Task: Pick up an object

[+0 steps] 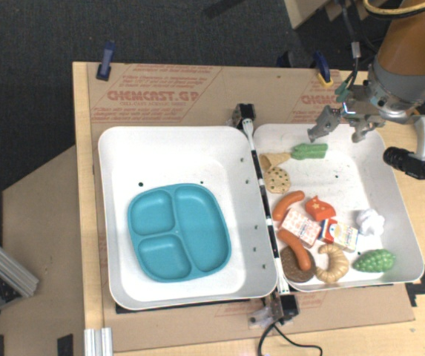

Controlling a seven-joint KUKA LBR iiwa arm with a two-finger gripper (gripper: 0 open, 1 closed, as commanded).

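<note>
At the upper right of the frame, the pincer [343,127] hangs above the far end of the right bin [401,221], its two fingers spread apart with nothing between them. A green pickle-shaped toy [309,151] lies just below and left of it. Further down the bin crowd a cookie [277,178], sausages [287,205], a red carton [302,226], a bagel [333,262] and green grapes [375,259]. The left bin [123,162] holds a teal divided plate [179,231].
</note>
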